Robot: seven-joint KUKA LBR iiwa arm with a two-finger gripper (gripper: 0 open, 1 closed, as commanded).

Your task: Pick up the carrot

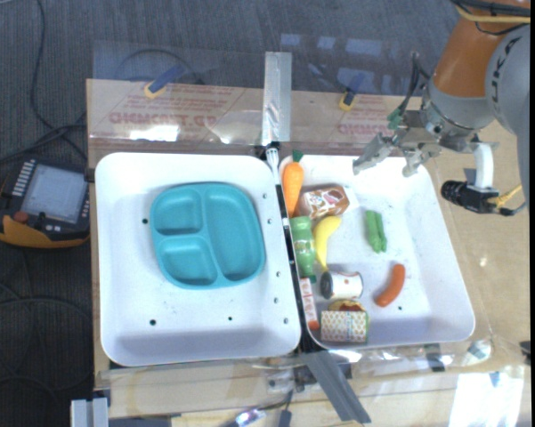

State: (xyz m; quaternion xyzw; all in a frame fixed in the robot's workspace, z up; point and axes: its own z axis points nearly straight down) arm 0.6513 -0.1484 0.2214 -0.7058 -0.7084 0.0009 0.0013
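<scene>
Robotics lab test cell
A teach pendant [40, 205] and loose cables [27, 7] lie on grey carpet beside a cardboard-topped bench [187, 109] with white bins [116, 327].

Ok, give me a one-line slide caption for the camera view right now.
Open two-finger gripper hovers over right white bin's far edge; orange toy carrot lies untouched at the bin's far-left corner.

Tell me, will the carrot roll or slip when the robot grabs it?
Probably a bit. The carrot looks smooth and tapered, so fingers may slide toward its thin end. It lies along the bin's left wall, so a nudge likely won't roll it far.
</scene>
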